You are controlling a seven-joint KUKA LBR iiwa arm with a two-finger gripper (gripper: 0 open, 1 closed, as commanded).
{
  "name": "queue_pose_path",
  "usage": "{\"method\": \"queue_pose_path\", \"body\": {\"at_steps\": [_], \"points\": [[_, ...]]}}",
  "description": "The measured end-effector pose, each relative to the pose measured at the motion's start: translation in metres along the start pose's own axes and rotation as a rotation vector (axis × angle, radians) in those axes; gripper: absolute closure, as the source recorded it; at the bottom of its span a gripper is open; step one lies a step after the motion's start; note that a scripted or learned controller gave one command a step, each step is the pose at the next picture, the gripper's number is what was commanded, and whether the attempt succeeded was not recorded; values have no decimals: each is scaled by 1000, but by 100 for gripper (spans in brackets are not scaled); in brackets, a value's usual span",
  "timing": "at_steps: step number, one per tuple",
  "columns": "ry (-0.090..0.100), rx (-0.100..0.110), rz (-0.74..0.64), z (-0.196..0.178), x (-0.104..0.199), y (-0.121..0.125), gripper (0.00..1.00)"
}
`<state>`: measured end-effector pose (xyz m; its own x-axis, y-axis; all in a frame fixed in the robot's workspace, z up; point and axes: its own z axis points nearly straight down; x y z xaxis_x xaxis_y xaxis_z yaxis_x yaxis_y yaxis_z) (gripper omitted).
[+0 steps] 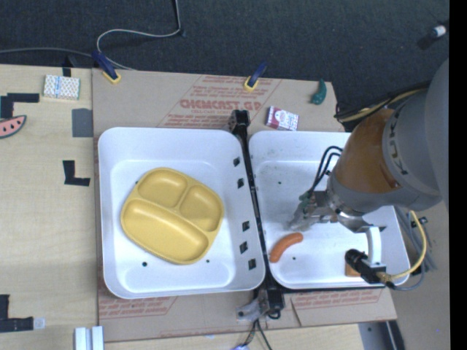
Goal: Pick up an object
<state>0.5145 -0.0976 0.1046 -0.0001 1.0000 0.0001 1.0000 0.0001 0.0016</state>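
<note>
Spreading across the pale wooden table (44,217) is a brown cardboard sheet (211,97) that carries two shallow white plastic bins side by side. Reaching in from the right, the grey arm with its orange band (368,162) hangs over the right bin (292,152). Filling much of the left bin (120,152) is a yellow three-compartment plastic tray (171,214), lying flat near the bin's middle. At the arm's end, the tool (305,217) sits low over the right bin's floor, its dark fingers (299,221) pointing down and left; how far apart they stand cannot be told, and nothing is seen between them. Just below and left of the tool lies a small curved orange sausage-shaped toy (286,246) on the right bin's floor, close to the fingertips, though contact cannot be made out. A small red-and-white packet (281,118) rests on the cardboard above the right bin, and a green clip (319,91) lies near the cardboard's upper right corner.
</note>
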Motion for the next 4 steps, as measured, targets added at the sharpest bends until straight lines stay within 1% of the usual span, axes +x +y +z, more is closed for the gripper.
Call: {"method": "queue_pose_path", "body": {"at_steps": [1, 2, 3, 4], "points": [[0, 0, 0, 0, 0, 0, 0], [-2, -5, -1, 18, 3, -15, 0], [-3, -5, 0, 9, 2, -15, 100], [-3, -4, 0, 9, 2, -15, 0]]}}
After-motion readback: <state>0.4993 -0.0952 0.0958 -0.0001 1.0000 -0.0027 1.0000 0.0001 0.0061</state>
